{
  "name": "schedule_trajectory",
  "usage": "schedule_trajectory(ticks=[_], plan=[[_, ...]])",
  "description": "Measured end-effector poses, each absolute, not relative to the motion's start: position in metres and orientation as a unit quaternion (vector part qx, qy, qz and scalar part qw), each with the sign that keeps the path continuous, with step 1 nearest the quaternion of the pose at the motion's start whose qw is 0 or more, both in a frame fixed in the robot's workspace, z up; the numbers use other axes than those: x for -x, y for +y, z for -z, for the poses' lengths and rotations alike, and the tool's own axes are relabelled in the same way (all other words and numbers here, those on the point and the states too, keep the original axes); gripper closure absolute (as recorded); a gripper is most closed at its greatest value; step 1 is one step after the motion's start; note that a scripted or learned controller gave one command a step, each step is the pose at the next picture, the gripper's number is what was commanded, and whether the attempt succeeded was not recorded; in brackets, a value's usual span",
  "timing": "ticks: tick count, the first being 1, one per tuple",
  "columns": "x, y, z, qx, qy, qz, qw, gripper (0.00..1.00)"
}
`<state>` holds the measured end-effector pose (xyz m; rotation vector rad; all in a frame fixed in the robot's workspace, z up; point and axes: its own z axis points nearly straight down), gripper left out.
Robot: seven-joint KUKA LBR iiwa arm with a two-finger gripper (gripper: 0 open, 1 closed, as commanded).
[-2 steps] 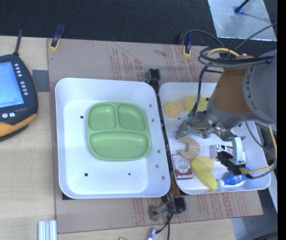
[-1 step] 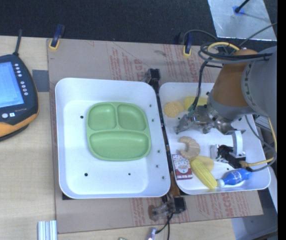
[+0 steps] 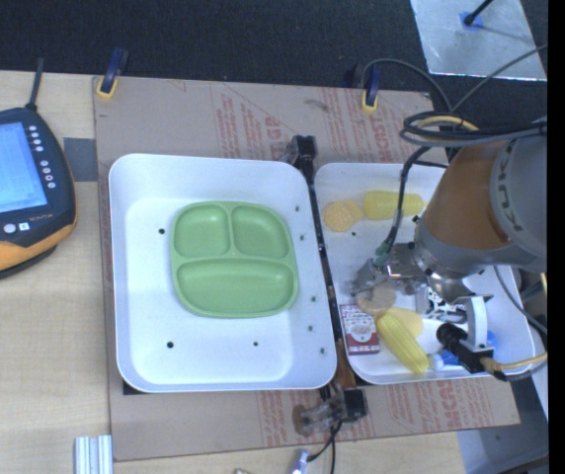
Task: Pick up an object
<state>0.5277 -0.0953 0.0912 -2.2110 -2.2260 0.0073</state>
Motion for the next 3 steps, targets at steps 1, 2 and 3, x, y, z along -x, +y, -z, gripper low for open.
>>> schedule_trajectory(ticks=[1, 2, 3], plan=[[-0.546, -0.129, -0.092, 0.706, -0.708, -0.0009, 0.001, 0.00], [-0.546, -0.129, -0.102, 0.705, -0.709, -0.0016, 0.001, 1.00], [-0.549, -0.046, -0.192, 0.705, -0.709, -0.0001, 0.001, 1.00]])
